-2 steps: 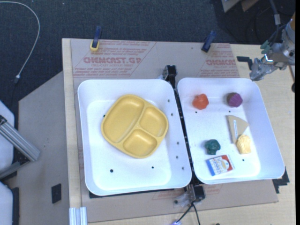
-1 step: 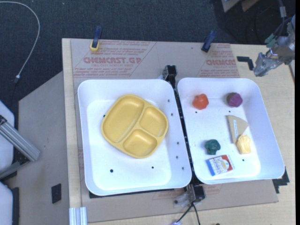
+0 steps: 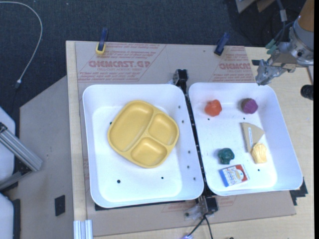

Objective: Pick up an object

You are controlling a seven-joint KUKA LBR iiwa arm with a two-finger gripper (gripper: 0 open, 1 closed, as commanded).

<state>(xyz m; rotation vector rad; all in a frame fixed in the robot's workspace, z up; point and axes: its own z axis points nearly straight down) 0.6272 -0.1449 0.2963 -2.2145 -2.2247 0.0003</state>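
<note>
The gripper (image 3: pixel 264 76) hangs over the right bin's (image 3: pixel 284 133) far rim; whether its fingers are apart or together cannot be told. Nearest, just below it in view, sits the purple ball (image 3: pixel 249 105) — round, no long axis. Further down lies a tan wedge (image 3: pixel 250 135), tapering away from the gripper toward the bin's near side.

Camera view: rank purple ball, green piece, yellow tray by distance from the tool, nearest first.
Tool sits above the right bin's far edge.
1. Purple ball, far right of the right bin.
2. Green piece, near middle of the right bin.
3. Yellow tray, in the left bin.
</note>
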